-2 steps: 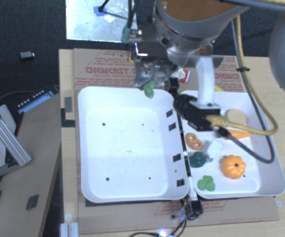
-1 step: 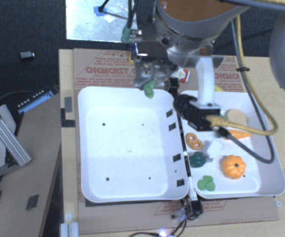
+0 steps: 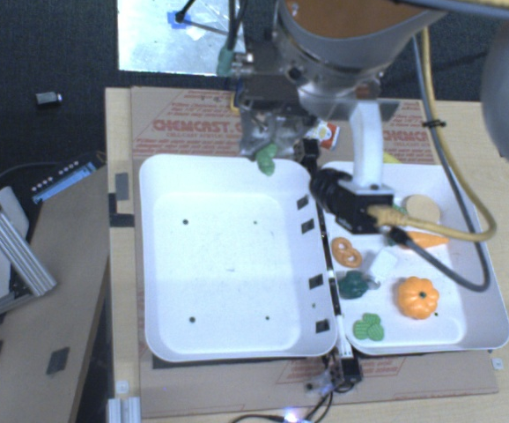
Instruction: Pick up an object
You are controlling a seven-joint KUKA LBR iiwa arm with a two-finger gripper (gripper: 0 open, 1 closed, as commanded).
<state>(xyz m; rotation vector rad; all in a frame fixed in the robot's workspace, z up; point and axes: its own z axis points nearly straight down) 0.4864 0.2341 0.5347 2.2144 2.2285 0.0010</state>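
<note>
High fixed view, slanting onto bins (image 3: 228,170)

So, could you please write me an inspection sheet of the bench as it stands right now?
Surface: two shallow white bins side by side on a brown board; left bin, right bin.
Job's things: in the right bin an orange pumpkin, a pretzel, a dark green piece, a light green cluster, a carrot, a tan round piece and a small white piece.
Clutter: nothing seen.
Grippers: gripper over the left bin's far rim, a small green object at its tip; grasp not clear.
Cables: yellow hose and black cable over the right bin.
Surroundings: aluminium rails at left, dark floor.
</note>
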